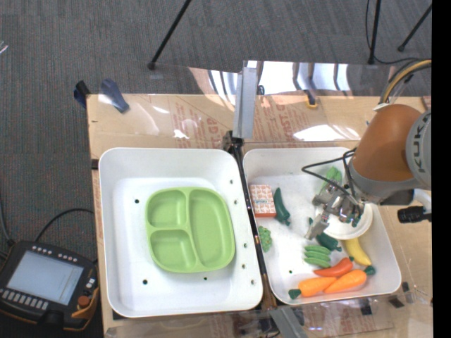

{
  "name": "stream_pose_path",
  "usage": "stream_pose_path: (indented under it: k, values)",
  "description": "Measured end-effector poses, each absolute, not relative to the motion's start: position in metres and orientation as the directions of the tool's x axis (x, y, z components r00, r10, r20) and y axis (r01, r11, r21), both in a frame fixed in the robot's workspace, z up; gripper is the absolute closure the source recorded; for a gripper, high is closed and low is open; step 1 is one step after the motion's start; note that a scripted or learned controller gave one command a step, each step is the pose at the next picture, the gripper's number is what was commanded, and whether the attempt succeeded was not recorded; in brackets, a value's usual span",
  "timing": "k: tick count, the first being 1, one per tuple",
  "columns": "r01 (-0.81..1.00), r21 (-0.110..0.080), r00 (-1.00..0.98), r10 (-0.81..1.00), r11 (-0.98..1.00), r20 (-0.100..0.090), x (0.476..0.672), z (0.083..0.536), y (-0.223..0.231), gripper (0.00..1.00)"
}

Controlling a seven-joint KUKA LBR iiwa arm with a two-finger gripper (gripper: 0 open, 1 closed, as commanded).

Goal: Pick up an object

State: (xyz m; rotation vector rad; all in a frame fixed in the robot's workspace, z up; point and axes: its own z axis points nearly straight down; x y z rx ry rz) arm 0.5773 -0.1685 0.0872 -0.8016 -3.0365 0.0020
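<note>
My gripper hangs low over the middle of the right bin, with the orange-banded wrist behind it to the right. Just below it lie a dark green vegetable and a bunch of green beans. A white cup sits right beside the gripper, partly hidden by it. Also in this bin are a banana, a red pepper, two carrots, a dark green cucumber, a small pink box and a broccoli piece. I see nothing held.
The left bin holds a green divided plate. A grey upright post stands behind the gap between the bins. A tablet controller lies on the floor at the lower left.
</note>
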Motion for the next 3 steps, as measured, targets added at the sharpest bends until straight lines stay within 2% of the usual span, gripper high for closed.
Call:
stream_pose_path:
  k: [1,2,3]
  values:
    - [0.622,0.0,-0.783,0.622,0.783,0.004,0.605,0.086,-0.106,0.0]
    - [0.734,-0.002,-0.679,0.734,0.679,0.003,0.635,0.086,-0.08,0.0]
    - [0.73,-0.006,-0.684,0.73,0.684,0.007,0.634,0.095,-0.079,1.0]
